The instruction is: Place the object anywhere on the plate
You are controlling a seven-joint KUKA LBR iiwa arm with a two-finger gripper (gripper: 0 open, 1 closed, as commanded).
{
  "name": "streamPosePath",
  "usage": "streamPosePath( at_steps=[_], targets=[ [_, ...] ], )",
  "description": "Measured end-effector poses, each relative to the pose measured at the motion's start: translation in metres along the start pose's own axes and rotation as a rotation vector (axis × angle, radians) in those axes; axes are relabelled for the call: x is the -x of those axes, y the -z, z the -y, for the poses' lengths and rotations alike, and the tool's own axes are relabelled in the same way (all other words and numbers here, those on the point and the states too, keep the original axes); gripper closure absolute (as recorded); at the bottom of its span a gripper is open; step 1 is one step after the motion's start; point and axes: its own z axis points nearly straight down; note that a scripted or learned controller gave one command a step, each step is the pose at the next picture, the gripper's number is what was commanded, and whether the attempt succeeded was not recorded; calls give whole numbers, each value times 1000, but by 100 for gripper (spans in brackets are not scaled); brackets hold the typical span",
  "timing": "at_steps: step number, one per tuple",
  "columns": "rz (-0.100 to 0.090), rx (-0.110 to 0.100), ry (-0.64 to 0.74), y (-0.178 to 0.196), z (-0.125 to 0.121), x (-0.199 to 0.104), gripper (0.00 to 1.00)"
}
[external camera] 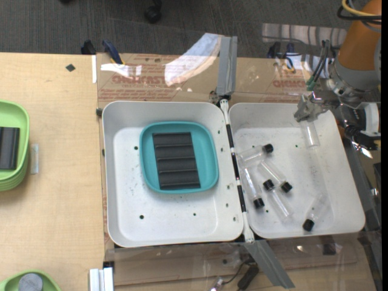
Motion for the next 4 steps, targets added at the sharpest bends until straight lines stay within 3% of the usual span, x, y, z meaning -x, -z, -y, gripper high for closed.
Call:
streamPosePath(
  at_steps=[1,2,3,4],
  targets=[
    [0,2,88,8,-13,-22,100],
    [1,2,88,8,-13,-22,0],
    [0,2,63,81,-1,22,0],
    [0,2,-3,146,-12,59,0]
  ],
)
